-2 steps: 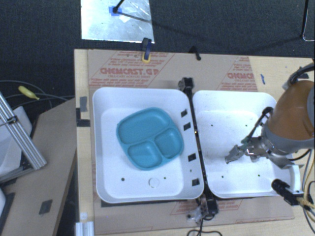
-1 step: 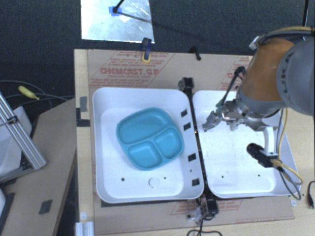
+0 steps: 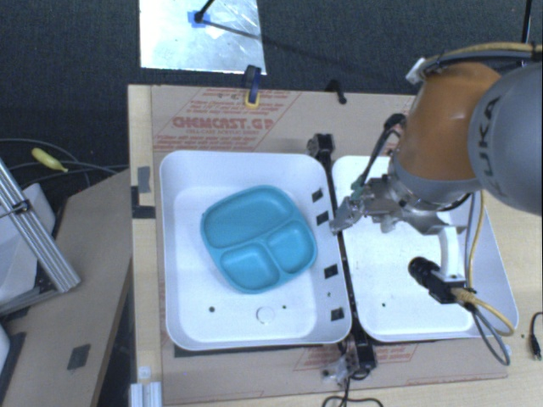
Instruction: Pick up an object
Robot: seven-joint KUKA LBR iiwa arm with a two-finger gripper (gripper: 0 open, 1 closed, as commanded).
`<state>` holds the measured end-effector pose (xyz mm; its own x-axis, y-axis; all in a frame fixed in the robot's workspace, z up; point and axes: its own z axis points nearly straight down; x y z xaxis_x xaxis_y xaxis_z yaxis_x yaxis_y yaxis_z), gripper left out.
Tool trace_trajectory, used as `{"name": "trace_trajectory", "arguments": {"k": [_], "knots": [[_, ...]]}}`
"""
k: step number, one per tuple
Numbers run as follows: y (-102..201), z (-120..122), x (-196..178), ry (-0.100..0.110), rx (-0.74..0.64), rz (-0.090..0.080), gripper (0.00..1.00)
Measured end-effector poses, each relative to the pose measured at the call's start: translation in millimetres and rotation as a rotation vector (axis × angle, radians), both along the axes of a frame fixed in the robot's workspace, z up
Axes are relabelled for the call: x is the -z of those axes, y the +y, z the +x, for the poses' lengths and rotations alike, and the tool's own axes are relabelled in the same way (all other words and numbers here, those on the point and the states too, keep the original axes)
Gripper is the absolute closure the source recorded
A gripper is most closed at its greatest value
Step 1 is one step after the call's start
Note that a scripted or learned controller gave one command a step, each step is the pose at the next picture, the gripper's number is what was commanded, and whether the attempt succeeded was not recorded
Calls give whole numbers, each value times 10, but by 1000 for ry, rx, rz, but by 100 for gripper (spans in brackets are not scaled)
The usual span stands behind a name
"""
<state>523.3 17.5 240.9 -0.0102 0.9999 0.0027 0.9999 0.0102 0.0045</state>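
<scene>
Your arm's orange-banded wrist point(image 3: 445, 117) looms closest, carrying the gripper point(image 3: 346, 217) low over the divider between the 2 bins. The blue divided plate point(image 3: 259, 237) lies flat in the left bin point(image 3: 182, 312), just beside it.

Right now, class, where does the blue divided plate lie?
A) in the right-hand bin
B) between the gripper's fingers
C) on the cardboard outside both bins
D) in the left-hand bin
D: the blue divided plate lies flat on the floor of the left-hand bin, apart from the arm over the right-hand bin.
</scene>
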Motion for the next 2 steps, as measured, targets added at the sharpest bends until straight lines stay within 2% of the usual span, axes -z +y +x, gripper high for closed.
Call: {"name": "trace_trajectory", "arguments": {"k": [1, 2], "knots": [[625, -362, -961, -7, -2, 3, 0], [649, -363, -1127, 1, 5, -2, 0]]}}
